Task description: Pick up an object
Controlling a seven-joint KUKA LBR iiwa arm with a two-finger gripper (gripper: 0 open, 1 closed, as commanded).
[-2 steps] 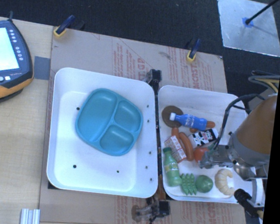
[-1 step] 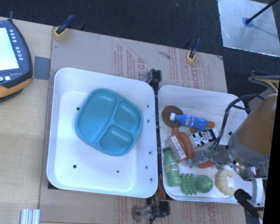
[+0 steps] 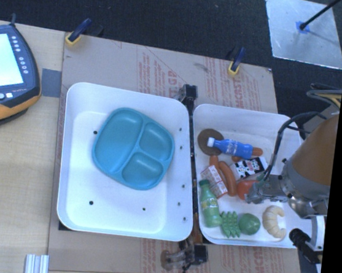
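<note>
Reaching in from the right, the arm [image 3: 316, 163] hangs over the right bin [image 3: 247, 116], its gripper [image 3: 255, 192] low among the clutter; whether it is clenched or released cannot be told. In the left bin [image 3: 76, 152] lies a blue divided plate [image 3: 134, 148]. The right bin holds the small objects: a blue bottle [image 3: 231, 147] at the far side beside a brown disc [image 3: 208, 139], a sausage [image 3: 224, 174] just left of the gripper, a green bottle [image 3: 209, 204], a green spiky toy [image 3: 230, 223] and a green ball [image 3: 249, 223] along the near edge, and a croissant [image 3: 274, 221] near-right of the gripper.
</note>
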